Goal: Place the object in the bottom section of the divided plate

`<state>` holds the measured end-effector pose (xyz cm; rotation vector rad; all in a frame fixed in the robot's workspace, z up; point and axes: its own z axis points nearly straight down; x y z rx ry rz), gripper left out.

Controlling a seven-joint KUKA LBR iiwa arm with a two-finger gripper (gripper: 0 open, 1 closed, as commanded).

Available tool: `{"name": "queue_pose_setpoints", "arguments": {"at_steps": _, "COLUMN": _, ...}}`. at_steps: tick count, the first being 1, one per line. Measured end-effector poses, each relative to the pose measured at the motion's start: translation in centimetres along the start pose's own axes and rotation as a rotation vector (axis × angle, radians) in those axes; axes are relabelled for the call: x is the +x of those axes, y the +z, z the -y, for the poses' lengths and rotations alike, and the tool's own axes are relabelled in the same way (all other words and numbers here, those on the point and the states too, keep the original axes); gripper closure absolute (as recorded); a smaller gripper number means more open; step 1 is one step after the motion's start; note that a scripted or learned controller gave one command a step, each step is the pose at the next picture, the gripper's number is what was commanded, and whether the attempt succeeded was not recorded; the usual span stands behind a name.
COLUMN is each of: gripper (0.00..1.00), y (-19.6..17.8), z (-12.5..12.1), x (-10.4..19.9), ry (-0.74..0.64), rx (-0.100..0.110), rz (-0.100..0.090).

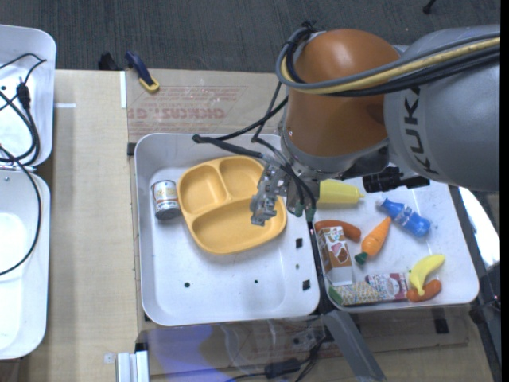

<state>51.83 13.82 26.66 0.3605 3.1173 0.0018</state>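
The divided plate lay in the left bin, on a pale wooden desk with dark carpet beyond it. Behind the plate, a cardboard sheet covered the desk, with a blue-and-yellow clamp at its far left corner. The plate was yellow, with two small sections at the far side and one wide bottom section, all bare. A small tin can stood just left of the plate. The gripper hung over the plate's right rim; its grip could not be told. Right of the plate, the right bin held a yellow bottle, a carton, a carrot, a blue bottle and a banana.
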Motion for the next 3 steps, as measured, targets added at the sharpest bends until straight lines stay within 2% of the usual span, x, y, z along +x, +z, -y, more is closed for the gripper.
{"name": "queue_pose_setpoints", "arguments": {"at_steps": 1, "gripper": 1.00, "y": 0.62, "z": 2.39, "x": 3.54, "ry": 0.057, "rx": 0.002, "rz": -0.005}}
{"name": "queue_pose_setpoints", "arguments": {"at_steps": 2, "gripper": 0.00, "y": 0.62, "z": 2.38, "x": 3.54, "ry": 0.058, "rx": 0.002, "rz": -0.004}}
{"name": "queue_pose_setpoints", "arguments": {"at_steps": 3, "gripper": 1.00, "y": -0.25, "z": 2.42, "x": 3.38, "ry": 0.060, "rx": 0.002, "rz": -0.003}}
